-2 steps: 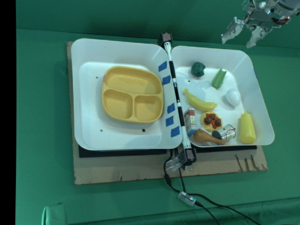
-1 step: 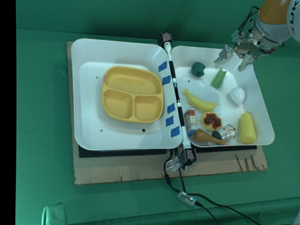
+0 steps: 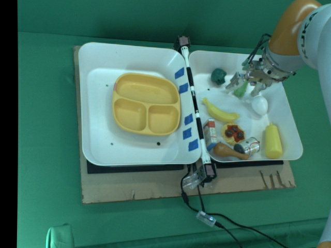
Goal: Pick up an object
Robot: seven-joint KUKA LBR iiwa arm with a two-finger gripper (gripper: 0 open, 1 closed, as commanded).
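Note:
My gripper (image 3: 244, 87) hangs over the back of the right bin (image 3: 289, 115), with a small light-green object (image 3: 241, 90) between its fingers. The gripper looks shut on it. Just left of it lies a dark green broccoli-like piece (image 3: 219, 76), and a white egg (image 3: 259, 105) lies just in front. Further forward in the same bin are a yellow banana (image 3: 220, 111), a yellow mustard bottle (image 3: 273, 141), a small round pizza (image 3: 234, 133), a silver can (image 3: 250, 146), a brown drumstick (image 3: 226, 150) and a small carton (image 3: 210, 133).
The left bin (image 3: 98, 138) holds a yellow three-compartment plate (image 3: 146, 104). A black-and-white rail with blue tape marks (image 3: 192, 102) runs between the bins. Cables (image 3: 217, 222) trail off the bench's front edge.

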